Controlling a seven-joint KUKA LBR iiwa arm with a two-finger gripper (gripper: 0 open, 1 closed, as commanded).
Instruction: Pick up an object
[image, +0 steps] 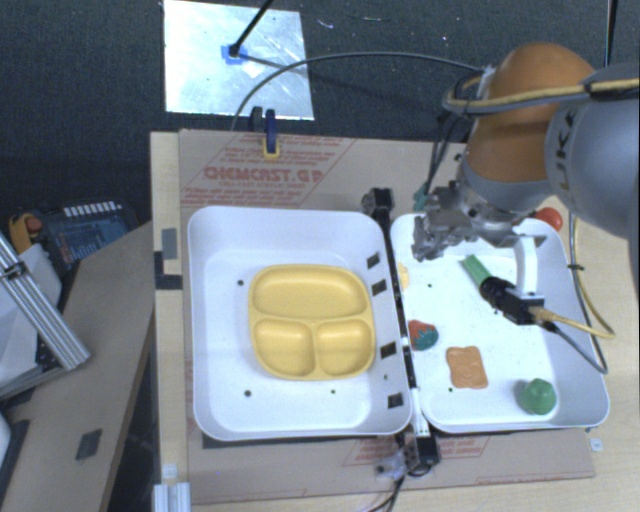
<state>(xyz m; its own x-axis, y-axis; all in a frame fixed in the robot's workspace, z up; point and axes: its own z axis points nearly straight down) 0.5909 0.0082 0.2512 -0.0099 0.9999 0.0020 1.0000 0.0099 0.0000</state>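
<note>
- One fixed camera sits above the bench (170, 200) and looks down at a slant — the far edge lies uppermost.
- It stands back enough to take in the left bin (220, 300) and the right bin (500, 402) whole.
- The arm (520, 110) enters from the right — large in frame.

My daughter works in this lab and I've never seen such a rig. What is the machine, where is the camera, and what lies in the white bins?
It is a robot arm reaching in from the right; its end effector hangs over the far end of the right bin. One fixed camera looks down from above. The left bin holds a yellow divided tray. The right holds a green stick, a red-and-teal piece, a tan slab and a green lump. I cannot tell whether anything is gripped.
</note>
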